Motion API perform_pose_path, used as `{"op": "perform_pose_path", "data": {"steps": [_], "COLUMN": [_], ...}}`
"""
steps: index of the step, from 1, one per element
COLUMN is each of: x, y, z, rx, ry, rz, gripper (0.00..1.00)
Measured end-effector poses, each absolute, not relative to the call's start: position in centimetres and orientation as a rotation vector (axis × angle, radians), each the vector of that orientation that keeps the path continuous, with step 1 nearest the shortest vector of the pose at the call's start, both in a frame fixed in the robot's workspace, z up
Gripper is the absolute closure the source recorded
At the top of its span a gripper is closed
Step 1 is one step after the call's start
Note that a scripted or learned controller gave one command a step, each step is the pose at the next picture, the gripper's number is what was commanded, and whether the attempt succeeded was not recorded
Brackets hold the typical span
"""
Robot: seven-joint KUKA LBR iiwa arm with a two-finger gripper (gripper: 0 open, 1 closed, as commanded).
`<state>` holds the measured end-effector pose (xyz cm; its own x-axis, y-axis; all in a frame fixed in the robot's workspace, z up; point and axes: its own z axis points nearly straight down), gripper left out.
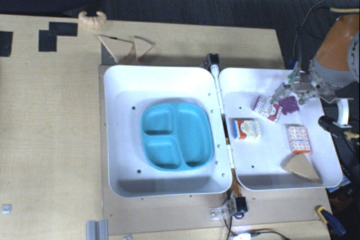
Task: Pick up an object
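jaws hovering over the purple piece in the right bin

the arm [337,50] is reaching in from the right over the right bin [332,177], and its gripper [289,93] is hanging just above a small purple object [288,104] near the bin's far side. whether the jaws are spread or closed cannot be told here; the metal parts are blurring into the purple piece, and nothing is clearly sitting between them.

the purple object is lying right beside a small patterned packet [264,106], the two touching or nearly so. it is looking small and light, probably soft or rubbery, so it is likely to give a little under pressure; a grip across its narrow middle seems best, kept away from the packet so that both are not pinched together.

nearer the middle a white and orange box [247,128] is lying flat, with a red patterned carton [298,138] well apart from it and a tan wedge [301,166] by the near rim. the boxes are looking stiff, light and smooth, easier taken across their short sides. the left bin [121,121] is holding a blue divided tray [177,134]. both bins are resting on the bench [50,137].
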<state>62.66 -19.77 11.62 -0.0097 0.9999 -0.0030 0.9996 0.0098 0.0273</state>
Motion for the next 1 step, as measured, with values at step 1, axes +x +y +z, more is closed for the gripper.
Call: {"op": "perform_pose_path", "data": {"steps": [1], "x": [56.31], "y": [-19.05], "z": [8.62], "rx": [2.216], "ry": [2.222], "rz": [0.003], "gripper": [0.0]}}
